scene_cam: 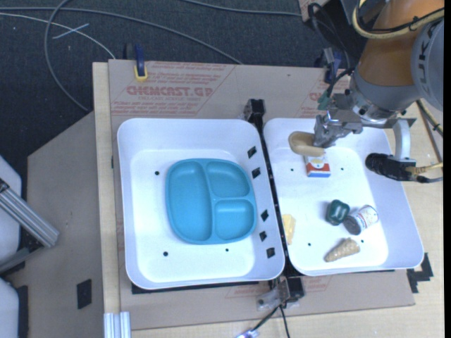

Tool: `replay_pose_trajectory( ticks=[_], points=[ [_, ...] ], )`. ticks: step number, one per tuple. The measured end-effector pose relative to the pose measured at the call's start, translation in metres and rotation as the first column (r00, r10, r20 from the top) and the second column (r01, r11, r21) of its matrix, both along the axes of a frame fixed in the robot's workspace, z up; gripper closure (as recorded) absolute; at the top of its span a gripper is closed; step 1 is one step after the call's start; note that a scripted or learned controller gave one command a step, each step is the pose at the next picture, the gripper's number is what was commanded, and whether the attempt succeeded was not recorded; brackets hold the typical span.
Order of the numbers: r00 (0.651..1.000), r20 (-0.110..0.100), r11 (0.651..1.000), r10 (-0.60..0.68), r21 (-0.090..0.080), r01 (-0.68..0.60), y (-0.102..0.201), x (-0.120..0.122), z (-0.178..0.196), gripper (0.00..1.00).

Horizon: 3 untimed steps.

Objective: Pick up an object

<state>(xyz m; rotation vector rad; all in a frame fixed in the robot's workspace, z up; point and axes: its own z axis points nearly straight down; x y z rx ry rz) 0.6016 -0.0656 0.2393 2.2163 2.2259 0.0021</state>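
My gripper (pixel 324 136) hangs over the far left part of the right bin (pixel 394 210). It is directly above the right end of a tan curved piece (pixel 301 144) and may be touching it. Just in front of the gripper lies a small red, white and blue box (pixel 318 167). Nearer the front of that bin are a dark green object (pixel 336 210), a small can on its side (pixel 361 219) and a tan cone (pixel 342 250). A yellow wedge (pixel 288 227) leans against the bin's left wall.
The left bin (pixel 141 189) holds a blue divided plate (pixel 210 200). A black divider with clips (pixel 262 182) runs between the bins. The arm's orange band (pixel 398 27) rises at the upper right. A cardboard sheet (pixel 176 86) lies under both bins.
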Motion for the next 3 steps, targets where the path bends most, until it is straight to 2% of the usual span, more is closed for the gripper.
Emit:
replay_pose_trajectory(
  ticks=[1, 2, 3],
  points=[
    [1.0, 0.0, 1.0, 0.001, 0.001, -0.001, 0.042, 0.011, -0.001, 1.0],
    [1.0, 0.0, 1.0, 0.003, 0.002, -0.003, 0.104, 0.023, -0.001, 1.0],
    [1.0, 0.001, 1.0, 0.0, 0.001, 0.0, 0.154, 0.039, 0.004, 1.0]
  ],
)
